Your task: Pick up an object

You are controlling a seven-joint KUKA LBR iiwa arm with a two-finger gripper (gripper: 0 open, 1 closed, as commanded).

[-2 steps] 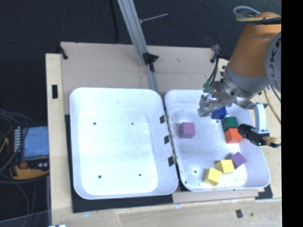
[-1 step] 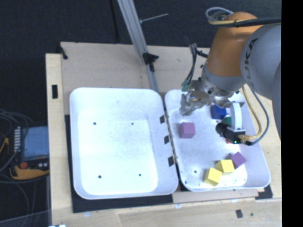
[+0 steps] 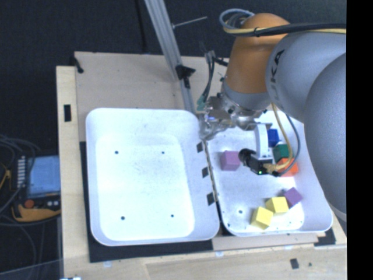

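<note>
Hand (image 3: 211,123) is down at the far-left corner of the right bin (image 3: 317,214), probably lining up a grab. Can't tell if it's open. Purple block (image 3: 229,160) sits just near of it, loose.

A pale wooden bench (image 3: 116,80) stands on dark carpet (image 3: 58,16); on it two shallow white bins lie side by side, the left bin (image 3: 140,174) with four dark dots on its floor, the right bin (image 3: 238,186) touching it along the middle; small black clips (image 3: 205,172) line that seam; a black mat (image 3: 145,247) shows under the left bin; a grey metal strut (image 3: 166,34) slants down from the top edge towards the seam; left of the bench – a blue box (image 3: 45,175) among dark cables (image 3: 11,144)
</note>
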